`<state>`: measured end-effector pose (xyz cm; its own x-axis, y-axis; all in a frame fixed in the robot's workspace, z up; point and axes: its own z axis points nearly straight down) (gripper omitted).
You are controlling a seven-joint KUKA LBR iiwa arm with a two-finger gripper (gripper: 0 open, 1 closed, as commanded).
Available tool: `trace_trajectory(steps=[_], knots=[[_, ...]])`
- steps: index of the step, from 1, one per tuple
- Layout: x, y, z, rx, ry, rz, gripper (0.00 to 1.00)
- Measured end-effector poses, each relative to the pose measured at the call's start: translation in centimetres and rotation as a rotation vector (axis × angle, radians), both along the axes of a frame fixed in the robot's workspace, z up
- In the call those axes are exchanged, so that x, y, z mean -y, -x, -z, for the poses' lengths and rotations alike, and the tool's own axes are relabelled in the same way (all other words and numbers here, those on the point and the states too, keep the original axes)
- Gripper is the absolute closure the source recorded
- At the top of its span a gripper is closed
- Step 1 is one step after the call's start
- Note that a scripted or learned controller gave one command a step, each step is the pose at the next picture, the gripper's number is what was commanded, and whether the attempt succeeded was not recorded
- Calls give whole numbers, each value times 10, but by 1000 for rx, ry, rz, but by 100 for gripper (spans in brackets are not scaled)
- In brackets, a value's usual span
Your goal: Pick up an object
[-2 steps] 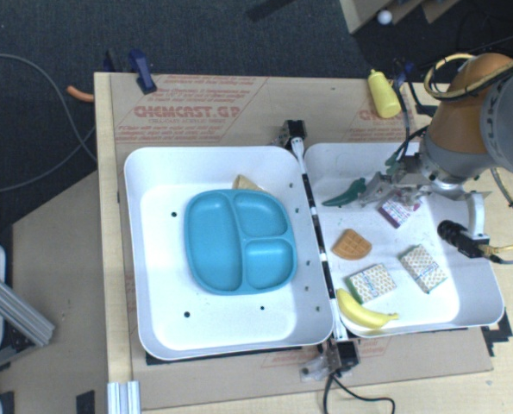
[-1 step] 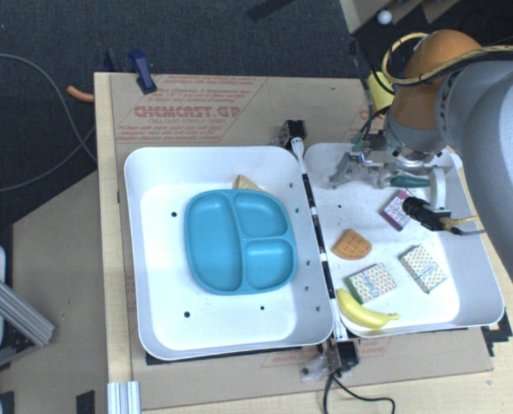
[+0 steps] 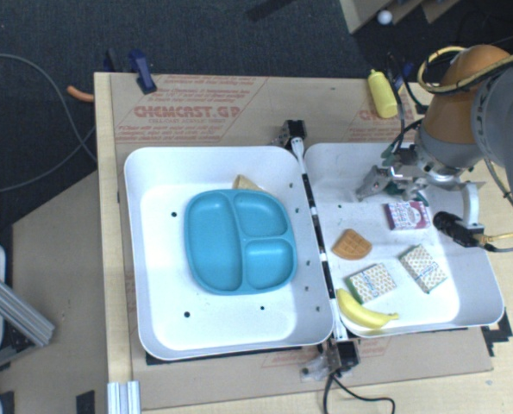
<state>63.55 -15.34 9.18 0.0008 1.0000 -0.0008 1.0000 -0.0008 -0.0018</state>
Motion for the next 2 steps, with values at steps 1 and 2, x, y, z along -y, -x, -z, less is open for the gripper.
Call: trace_trajectory(steps=[1,2], knots=[[30,-19,7,-14,-16,-3,0],[64,-9,-32,5,2,-1,0]])
